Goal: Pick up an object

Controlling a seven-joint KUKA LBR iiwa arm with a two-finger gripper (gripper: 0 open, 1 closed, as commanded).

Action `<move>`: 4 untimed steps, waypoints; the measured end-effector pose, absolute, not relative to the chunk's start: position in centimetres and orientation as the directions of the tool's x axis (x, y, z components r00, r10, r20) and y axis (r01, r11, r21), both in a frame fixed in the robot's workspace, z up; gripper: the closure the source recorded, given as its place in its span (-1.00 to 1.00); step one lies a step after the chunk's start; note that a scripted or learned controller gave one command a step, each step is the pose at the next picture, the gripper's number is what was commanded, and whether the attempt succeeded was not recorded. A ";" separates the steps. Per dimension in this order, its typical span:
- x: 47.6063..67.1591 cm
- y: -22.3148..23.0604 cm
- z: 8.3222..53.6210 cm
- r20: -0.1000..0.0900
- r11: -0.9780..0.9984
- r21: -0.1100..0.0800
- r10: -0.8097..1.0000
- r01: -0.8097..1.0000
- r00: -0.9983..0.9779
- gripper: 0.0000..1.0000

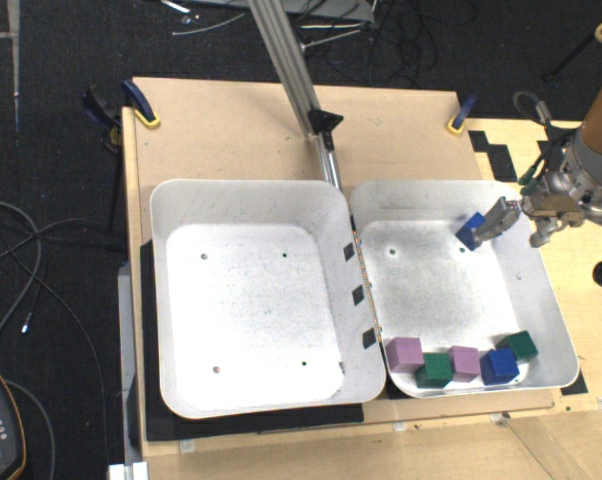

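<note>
dark floor strewn with cables surrounds the tan desk (231,128), which carries two shallow white bins side by side. we see the end effector (501,218) reaching in from the right over the upper right part of the right bin (451,288), and a small blue block (470,232) sits at its fingertip. we judge the fingers to be closed on that blue block, since the block appears lifted off the bin floor and tilted against the grey finger, though the far finger is hard to make out.

if the hold is real, the step in hand is the lift. we would raise straight up and slowly, because the block looks pinched near one corner and could twist out if the arm swings early.

for room, the right bin's sloped wall lies just beside the wrist on the right, so any sideways travel should wait until the block is above the rim. the middle of the right bin is bare, giving free space toward the left. the other pieces, a purple block (406,352), a green block (436,369), a pink block (466,361), a second blue block (499,366) and a dark green block (521,346), huddle along the near wall, well apart from the end effector. the left bin (246,298) offers open floor, and the slanted metal pole (286,53) stands beyond the bins.
</note>
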State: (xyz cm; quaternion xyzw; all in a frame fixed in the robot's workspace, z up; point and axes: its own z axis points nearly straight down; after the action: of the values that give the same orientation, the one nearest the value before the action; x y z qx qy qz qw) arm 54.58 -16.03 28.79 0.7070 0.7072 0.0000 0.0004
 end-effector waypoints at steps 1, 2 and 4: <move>58.1 -22.4 21.9 -0.002 -0.004 -0.004 1.000 1.000 0.004 -1.00; 58.2 -22.1 22.3 -0.002 0.000 0.001 1.000 1.000 0.000 -1.00; 58.3 -22.1 23.4 -0.003 0.002 0.003 1.000 1.000 -0.002 -1.00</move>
State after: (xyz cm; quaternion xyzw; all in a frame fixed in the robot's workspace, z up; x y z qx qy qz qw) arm 58.26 -22.11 23.39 0.7065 0.7077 0.0000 0.0024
